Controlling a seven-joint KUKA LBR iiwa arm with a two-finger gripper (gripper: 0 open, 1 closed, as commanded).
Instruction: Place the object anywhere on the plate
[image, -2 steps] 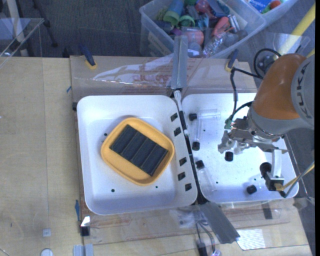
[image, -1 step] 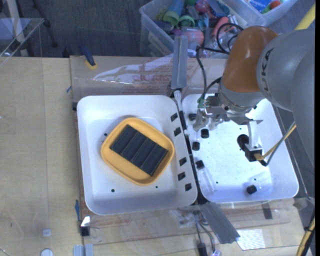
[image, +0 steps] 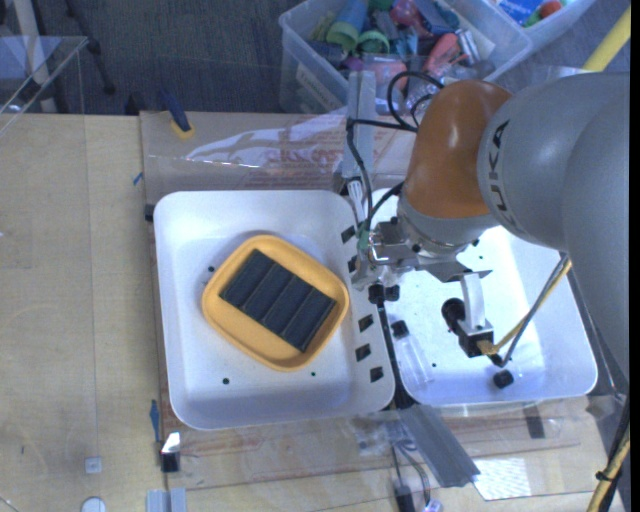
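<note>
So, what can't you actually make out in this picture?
1. Right bin, camera view: the arm covers much of its floor.
2. Small black thing in that bin: too small to identify.
3. Dark ribbed slab on the yellow plate: too blurred to say what it is.
4. Clear tub behind the bins: cut off by the top edge.

I see one white bin beside a second white bin on the wooden worktop, with a clear tub of colourful toys behind.
</note>
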